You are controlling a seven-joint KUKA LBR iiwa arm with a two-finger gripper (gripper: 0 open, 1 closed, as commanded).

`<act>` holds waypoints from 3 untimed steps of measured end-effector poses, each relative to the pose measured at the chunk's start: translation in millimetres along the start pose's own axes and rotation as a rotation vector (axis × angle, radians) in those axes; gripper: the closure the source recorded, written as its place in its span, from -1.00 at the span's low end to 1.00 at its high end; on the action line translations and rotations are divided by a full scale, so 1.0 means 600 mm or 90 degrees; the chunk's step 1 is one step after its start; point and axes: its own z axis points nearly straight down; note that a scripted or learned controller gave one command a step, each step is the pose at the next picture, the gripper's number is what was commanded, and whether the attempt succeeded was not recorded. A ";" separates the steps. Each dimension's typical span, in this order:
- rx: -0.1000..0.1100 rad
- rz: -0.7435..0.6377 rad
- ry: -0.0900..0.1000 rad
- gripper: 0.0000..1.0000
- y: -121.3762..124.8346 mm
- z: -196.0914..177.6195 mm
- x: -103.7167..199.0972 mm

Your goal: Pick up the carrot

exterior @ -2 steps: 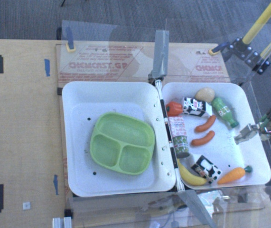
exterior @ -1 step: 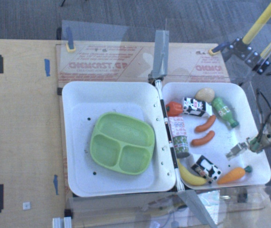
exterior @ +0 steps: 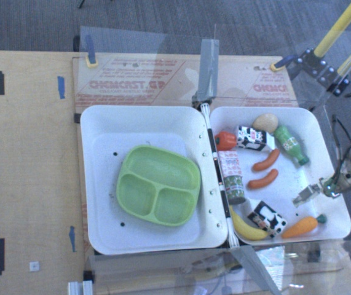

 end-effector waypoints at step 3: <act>0.000 0.000 0.000 -1.00 0.000 0.000 0.000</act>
